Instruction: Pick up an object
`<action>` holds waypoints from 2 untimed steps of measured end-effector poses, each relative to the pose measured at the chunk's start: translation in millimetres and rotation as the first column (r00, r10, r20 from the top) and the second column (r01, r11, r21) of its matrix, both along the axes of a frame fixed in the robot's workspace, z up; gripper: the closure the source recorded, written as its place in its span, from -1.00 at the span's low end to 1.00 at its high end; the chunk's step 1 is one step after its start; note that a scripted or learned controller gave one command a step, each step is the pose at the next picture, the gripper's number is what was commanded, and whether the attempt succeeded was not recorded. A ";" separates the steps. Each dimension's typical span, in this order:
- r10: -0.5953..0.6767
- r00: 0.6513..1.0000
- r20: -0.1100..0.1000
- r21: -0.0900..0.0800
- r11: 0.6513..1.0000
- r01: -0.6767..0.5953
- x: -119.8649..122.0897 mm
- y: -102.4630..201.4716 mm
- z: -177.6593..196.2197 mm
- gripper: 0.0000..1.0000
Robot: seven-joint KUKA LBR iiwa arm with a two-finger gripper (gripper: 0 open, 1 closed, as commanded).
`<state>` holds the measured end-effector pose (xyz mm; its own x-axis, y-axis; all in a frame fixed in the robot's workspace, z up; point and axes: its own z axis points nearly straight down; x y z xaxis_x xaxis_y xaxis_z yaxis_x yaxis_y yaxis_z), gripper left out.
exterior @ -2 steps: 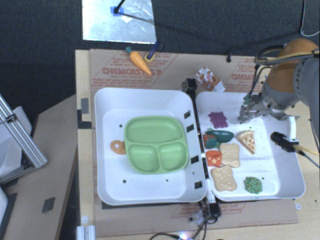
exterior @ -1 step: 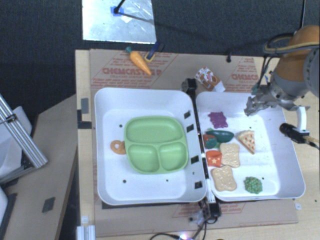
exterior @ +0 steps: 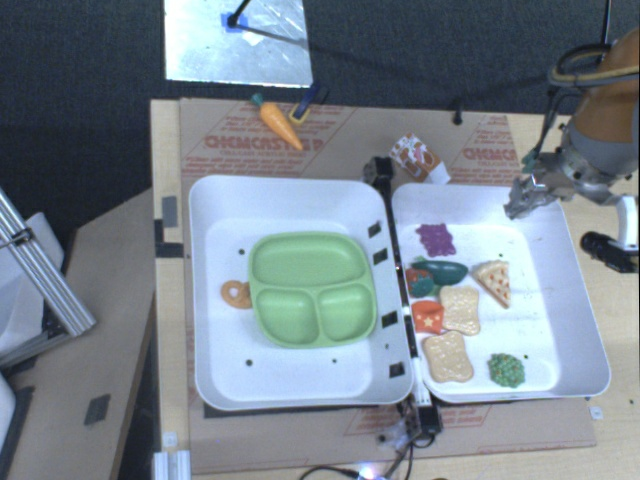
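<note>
**Claw over right bin's far edge, nothing held**

Claw [exterior: 524, 200] hangs at far-right corner of right bin [exterior: 570, 298], arm coming in from the right. Fingers look close together w/ nothing between them; tips small & blurry, so gap can't be judged exactly.

Right bin contents, all well apart from claw: purple piece [exterior: 436, 238] near the far middle; dark green veg [exterior: 440, 271] just below it, w/ a teal bit [exterior: 419, 285] touching the divider side; pizza-slice wedge [exterior: 493, 281] to the right; red-orange piece [exterior: 428, 316] beside a tan cracker [exterior: 461, 309]; toast-shaped piece [exterior: 447, 357] nearer the front; green broccoli-like lump [exterior: 507, 370] at front right.

Left bin [exterior: 215, 268] holds a green divided tray [exterior: 310, 288] in the centre & a small pretzel-like ring [exterior: 236, 294] just left of it.

On counter [exterior: 175, 438] behind the bins: toy carrot [exterior: 279, 123], small red-white packet [exterior: 414, 156].
</note>
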<state>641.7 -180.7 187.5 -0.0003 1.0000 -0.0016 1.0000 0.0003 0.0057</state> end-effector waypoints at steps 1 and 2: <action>0.004 1.000 0.000 0.000 1.000 -0.004 1.3 -0.2 39.8 1.00; 0.009 1.000 -0.005 0.004 1.000 -0.009 -21.7 59.0 41.7 1.00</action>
<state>620.0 -121.7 229.1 -0.0090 1.0000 0.0020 1.0000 0.0090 0.0008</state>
